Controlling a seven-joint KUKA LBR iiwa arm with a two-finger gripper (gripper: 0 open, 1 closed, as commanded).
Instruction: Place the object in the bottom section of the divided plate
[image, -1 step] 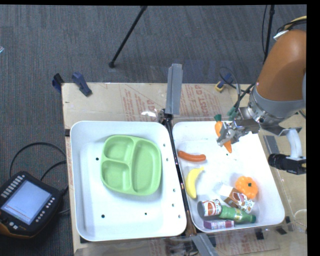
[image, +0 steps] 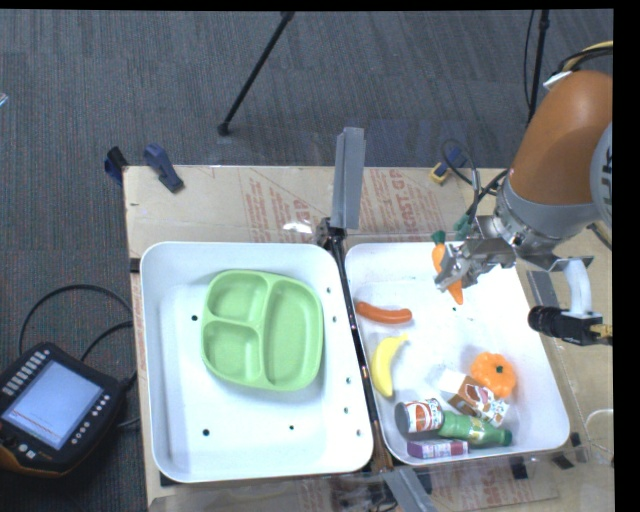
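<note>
Gripper (image: 456, 268) fingers grip carrot (image: 447, 270) above right bin (image: 540, 400); transport step, I judge. Next: carry toward nine o'clock to divided plate (image: 264, 330).

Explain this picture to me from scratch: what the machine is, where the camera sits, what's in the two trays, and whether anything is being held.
This is one picture from a camera fixed above a workbench, looking down at a slant. The big grey and orange shape at the right is a robot arm. At its tip is the gripper, a two-finger clamp, and a toy carrot sits between its fingers, lifted above the right bin.

On the bench are two shallow white bins. The left bin holds a green divided plate with three sections. The right bin holds toy food: a sausage, a banana, an orange pumpkin, a can, a green bottle and a few small packages I cannot identify.

The job is to set the carrot in the plate's bottom section.
</note>
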